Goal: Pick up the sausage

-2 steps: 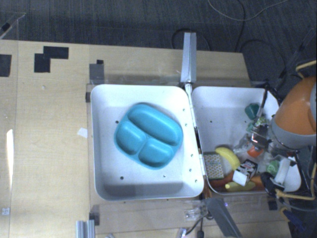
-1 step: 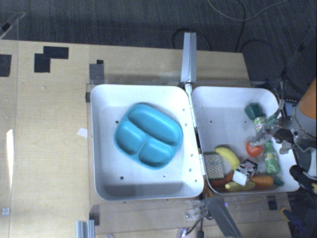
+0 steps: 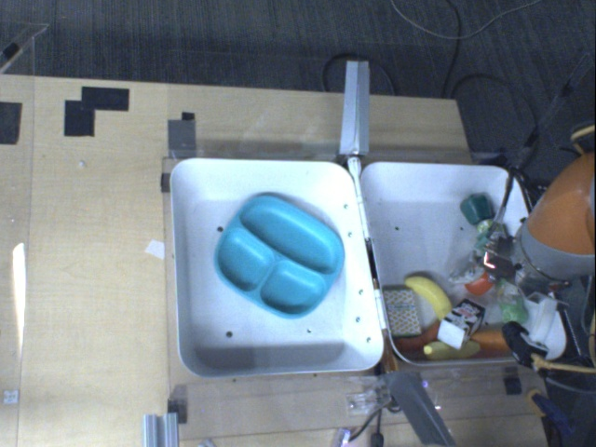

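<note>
So from the overhead camera view: two white bins side by side on the wooden bench. The left bin (image 3: 200, 277) has a blue three-section plate (image 3: 279, 254) sitting roughly in the middle. The right bin (image 3: 419, 194) has all the clutter, bunched up in its near right corner.

The sausage (image 3: 484, 345) looks like the reddish-brown thing lying along the bin's front wall, partly covered by a small white-and-black box (image 3: 459, 324). A banana (image 3: 428, 293) sits just to its upper left, next to a speckled grey sponge-like block (image 3: 401, 309). A green item (image 3: 478, 207) is farther back, near the right wall.

The arm (image 3: 563, 217) comes in from the right, orange band showing. The gripper (image 3: 492, 259) hangs low over the clutter, a bit behind the sausage and apart from it. Can't tell how it's set; too blurry and cluttered there.
</note>
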Available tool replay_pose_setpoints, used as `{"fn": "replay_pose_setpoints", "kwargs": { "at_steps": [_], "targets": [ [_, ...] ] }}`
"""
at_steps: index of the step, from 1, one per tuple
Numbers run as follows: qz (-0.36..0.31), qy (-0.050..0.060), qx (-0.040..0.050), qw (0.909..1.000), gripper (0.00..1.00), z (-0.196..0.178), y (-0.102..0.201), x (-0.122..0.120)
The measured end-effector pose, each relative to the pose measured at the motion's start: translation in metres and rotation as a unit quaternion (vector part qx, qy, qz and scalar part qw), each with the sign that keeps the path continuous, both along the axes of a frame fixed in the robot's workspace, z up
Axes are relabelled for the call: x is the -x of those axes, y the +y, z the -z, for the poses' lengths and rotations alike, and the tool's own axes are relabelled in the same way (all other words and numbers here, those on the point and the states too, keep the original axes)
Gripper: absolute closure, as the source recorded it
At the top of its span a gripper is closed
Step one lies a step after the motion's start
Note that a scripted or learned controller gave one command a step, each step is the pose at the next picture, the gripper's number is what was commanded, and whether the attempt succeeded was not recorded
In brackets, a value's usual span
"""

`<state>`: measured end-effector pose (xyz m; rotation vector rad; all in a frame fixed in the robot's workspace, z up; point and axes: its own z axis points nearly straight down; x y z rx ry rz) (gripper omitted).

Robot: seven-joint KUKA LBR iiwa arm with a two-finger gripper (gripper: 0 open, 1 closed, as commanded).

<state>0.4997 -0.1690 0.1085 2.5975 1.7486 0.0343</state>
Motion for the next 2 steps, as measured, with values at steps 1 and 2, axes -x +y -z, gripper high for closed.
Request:
{"fn": "replay_pose_setpoints", "kwargs": {
  "at_steps": [1, 2],
  "targets": [
    [0.133, -0.002, -0.0104, 0.9911, 0.0, 0.002, -0.007, -0.023],
    [0.356, -0.014, -0.0156, 0.9343, 0.0, 0.002, -0.014, -0.011]
  ]
}}
